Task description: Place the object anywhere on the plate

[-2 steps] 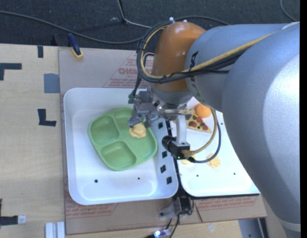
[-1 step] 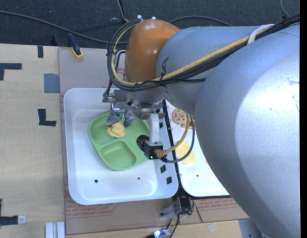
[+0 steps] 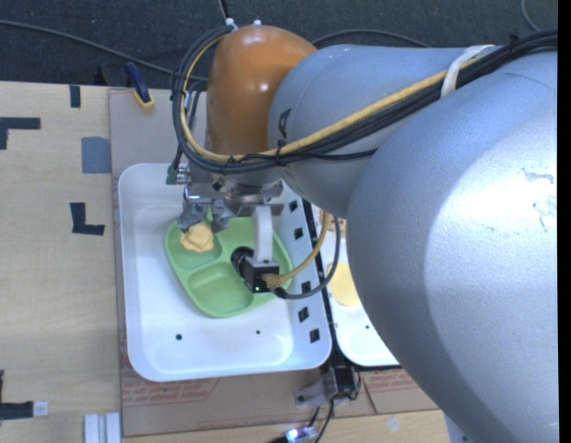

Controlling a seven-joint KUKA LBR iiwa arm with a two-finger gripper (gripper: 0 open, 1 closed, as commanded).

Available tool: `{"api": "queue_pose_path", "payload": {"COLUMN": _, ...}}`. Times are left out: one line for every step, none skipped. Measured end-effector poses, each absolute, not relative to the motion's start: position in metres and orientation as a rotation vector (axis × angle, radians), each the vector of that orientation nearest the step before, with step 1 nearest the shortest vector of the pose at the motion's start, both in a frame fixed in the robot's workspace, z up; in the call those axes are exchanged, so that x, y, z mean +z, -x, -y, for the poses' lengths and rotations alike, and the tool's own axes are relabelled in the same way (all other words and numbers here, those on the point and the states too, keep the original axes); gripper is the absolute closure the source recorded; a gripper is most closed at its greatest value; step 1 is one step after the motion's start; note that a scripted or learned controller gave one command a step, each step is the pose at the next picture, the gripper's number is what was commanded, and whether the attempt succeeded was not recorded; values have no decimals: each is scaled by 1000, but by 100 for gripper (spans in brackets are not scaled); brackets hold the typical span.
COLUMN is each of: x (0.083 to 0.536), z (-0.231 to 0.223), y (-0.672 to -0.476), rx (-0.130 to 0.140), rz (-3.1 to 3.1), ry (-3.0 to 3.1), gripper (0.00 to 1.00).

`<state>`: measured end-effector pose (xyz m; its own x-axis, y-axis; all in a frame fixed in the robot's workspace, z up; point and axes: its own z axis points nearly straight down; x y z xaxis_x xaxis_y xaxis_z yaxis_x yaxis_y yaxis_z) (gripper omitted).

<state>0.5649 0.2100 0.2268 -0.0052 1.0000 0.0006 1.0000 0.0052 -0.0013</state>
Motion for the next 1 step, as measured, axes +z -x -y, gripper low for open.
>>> {"api": "queue_pose_path", "payload": {"x": 226, "z": -208, "y": -565, "rx": 4, "rz": 2224, "ry": 2217, "gripper": 0}}
